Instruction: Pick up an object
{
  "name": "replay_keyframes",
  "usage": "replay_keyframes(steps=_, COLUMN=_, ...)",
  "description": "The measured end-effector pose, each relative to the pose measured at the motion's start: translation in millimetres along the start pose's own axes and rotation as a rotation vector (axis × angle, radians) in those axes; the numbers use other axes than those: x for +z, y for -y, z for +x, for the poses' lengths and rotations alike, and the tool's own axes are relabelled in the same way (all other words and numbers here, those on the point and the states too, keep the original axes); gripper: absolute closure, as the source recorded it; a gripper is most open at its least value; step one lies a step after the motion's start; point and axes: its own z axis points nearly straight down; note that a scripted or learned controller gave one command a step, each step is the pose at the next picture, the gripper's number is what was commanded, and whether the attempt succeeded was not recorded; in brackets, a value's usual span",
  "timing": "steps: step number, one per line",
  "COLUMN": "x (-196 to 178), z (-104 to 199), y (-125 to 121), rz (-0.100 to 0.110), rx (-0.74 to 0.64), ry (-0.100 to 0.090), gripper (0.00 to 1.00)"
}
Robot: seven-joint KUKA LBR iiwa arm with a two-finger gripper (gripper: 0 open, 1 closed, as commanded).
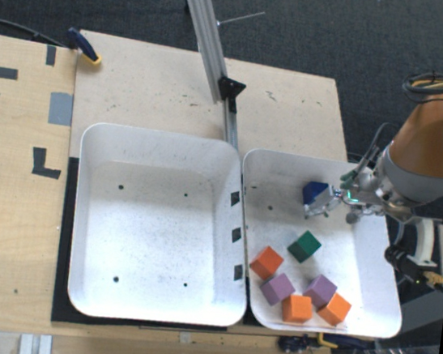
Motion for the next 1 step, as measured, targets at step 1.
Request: replay_keyframes(steps=1, x=45.2, z=5.1, y=-2.6, rz=0.004, rx=0.001, ry=0.0, gripper=0.0)
